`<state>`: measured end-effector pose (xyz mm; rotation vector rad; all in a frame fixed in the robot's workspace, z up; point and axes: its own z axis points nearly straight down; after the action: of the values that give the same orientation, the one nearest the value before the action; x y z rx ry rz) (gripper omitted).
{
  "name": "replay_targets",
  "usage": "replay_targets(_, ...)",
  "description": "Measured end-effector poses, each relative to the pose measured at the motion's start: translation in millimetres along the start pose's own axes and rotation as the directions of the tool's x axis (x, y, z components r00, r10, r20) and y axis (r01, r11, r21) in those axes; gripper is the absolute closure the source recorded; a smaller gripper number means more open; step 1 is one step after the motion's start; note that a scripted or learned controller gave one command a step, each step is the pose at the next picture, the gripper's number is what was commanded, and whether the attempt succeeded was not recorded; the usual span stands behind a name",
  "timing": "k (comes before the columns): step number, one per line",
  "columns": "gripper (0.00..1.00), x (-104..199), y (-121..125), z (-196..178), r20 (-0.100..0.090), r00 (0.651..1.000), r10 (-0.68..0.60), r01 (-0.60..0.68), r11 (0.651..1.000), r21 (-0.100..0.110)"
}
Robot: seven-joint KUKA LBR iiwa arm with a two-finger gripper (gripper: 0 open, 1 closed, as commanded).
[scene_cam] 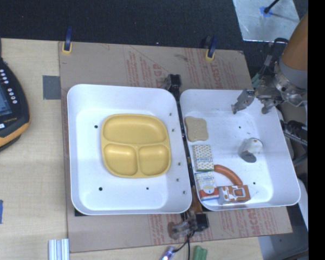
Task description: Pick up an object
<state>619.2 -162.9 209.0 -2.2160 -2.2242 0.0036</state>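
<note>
Up above the bench, the camera view showed the gripper [253, 103] hanging over the far right part of the right bin [276, 191]. Its two fingers [240, 104] were spread wide apart, and nothing was between them. The closest thing to grab was a small grey and white object [251, 148], which sat lower down in the same bin, toward the near side and just a bit to the right of the gripper. It looked short and round, with no clear long side. A tan pad [196, 128] lay off to the left, and some packets [202, 158] lay further away. The left bin [84, 194] held a yellow tray [135, 145].
</note>
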Motion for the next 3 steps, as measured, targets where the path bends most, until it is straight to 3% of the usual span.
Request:
replay_targets(1, 0.0, -49, -5, 62, 0.001, 1.0, 0.0, 0.0, 1.0, 0.002)
replay_targets(2, 0.0, -35, -55, 118, 0.001, 1.0, -0.002, 0.002, 1.0, 0.001)
replay_targets(3, 0.0, -45, -81, 118, 0.0, 1.0, -0.003, 0.003, 1.0, 0.001)
